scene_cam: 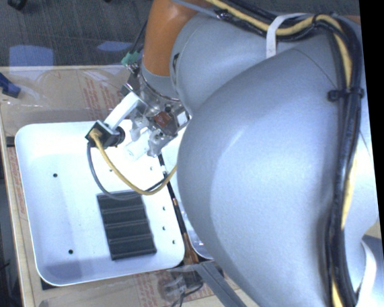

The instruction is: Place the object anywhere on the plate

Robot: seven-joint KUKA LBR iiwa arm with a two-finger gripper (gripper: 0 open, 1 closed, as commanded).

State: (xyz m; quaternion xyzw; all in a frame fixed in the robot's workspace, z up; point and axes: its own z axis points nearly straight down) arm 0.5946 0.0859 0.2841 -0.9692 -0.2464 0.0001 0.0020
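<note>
- One dark ribbed block (126, 224) lies flat on the floor of the left white bin (47, 197), toward its near right part; I take it for the object I am meant to move.
- My gripper (136, 138) hangs over the far right part of that bin, apart from the block, with a yellow cable (123, 179) looping down from it toward the block's far end.
- Whether my gripper is released or clenched I cannot tell; my own wrist hardware hides that. Nothing dark shows at it, so I judge that I hold nothing.
- My grey arm (275, 175) covers most of the right bin, and I cannot make out the plate from here.
- Handling, as I judge it: the block looks stiff, flat and fairly light, with grooves running across its short width. It does not look fragile.
- I would take it across the short width, near the middle of its length, so it hangs level.
- Risk: it lies low against the bin floor, so my grip may skid off its edges.
</note>
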